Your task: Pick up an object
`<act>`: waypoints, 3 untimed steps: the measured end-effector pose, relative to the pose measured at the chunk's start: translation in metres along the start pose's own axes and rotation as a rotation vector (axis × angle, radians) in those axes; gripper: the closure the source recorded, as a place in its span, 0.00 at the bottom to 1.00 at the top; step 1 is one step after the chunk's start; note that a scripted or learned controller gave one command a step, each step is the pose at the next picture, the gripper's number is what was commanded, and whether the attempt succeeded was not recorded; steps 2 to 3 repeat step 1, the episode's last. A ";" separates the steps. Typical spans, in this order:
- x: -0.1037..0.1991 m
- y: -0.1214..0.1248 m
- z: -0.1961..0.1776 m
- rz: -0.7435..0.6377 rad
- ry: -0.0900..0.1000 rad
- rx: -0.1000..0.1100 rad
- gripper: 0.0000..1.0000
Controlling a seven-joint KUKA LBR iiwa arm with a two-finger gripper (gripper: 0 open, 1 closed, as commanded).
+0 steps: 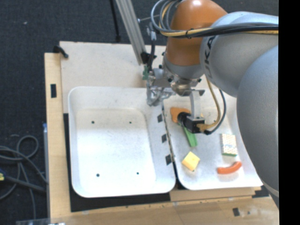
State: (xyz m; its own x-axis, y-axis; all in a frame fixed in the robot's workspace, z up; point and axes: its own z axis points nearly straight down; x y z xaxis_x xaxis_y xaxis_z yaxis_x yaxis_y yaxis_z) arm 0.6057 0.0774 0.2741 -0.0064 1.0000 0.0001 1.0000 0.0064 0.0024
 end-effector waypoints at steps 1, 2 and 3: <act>-0.004 -0.001 0.000 0.002 -0.003 0.002 0.00; -0.004 -0.001 0.000 0.002 -0.003 0.002 0.00; -0.004 -0.001 0.000 0.002 -0.003 0.002 0.00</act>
